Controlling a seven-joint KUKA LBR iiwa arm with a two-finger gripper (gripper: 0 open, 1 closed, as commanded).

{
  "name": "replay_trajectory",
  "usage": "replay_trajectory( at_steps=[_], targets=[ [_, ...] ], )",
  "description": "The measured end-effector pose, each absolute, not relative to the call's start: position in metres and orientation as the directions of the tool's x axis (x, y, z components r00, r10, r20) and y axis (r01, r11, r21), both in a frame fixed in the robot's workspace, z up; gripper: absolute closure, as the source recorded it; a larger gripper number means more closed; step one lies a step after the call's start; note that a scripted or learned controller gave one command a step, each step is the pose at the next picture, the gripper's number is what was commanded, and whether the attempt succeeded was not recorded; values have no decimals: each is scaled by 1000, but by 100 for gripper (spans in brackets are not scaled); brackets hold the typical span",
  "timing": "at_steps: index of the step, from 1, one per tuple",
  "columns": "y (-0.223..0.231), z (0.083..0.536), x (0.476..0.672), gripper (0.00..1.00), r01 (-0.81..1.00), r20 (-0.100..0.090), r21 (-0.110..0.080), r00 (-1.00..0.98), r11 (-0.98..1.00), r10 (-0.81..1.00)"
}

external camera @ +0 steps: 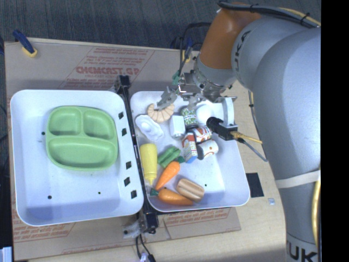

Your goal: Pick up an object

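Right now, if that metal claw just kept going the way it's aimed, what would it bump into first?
Probably the tan, scalloped toy at the top of the right bin. The gripper points down and leftward, just above it. Depth is hard to judge from this slanted view, so it could instead slip past to the white item beside it.

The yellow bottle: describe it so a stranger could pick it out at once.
Start at the right-hand white bin, the one crowded with toy food. Along its left wall, beside the black divider, lies the yellow bottle. It is the only plain yellow cylinder, left of the orange carrot.
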State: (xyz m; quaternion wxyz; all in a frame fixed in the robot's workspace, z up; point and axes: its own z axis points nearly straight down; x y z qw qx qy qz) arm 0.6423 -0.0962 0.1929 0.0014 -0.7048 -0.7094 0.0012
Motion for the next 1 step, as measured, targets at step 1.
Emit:
replay_trajectory(
  at_steps=[1],
  targets=[
    [-3,312,621,0,1000,1,2,-9,9,1000]
  ],
)
